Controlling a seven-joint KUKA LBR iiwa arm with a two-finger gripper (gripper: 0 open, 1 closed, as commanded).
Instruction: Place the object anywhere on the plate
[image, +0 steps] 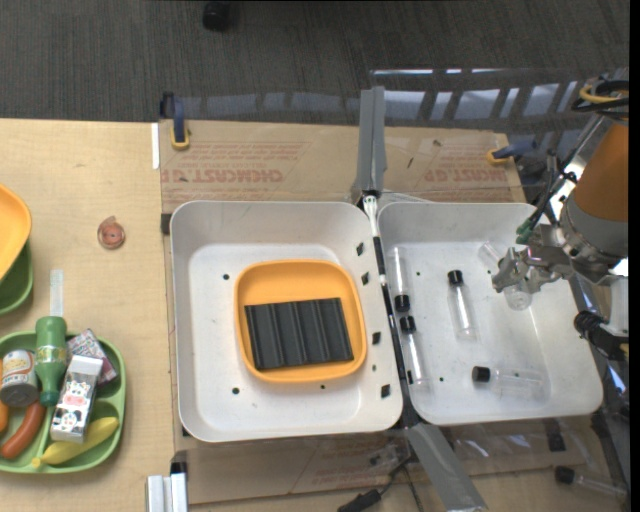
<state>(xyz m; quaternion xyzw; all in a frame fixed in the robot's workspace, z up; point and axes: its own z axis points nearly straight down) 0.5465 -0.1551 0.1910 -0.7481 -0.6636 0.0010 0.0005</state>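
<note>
Table: wood top, cardboard sheet under two white bins. Item one, the object: we count clear vials with black caps in the right bin, one vial just left of the claw, another below it. We cannot tell whether the claw is clenched or released. Orange plate, far to the claw's left in the left bin, carries a dark ridged pad; we judge delivery not yet made. Cardboard print reads "CHEMCAST GP", inverted.
</note>
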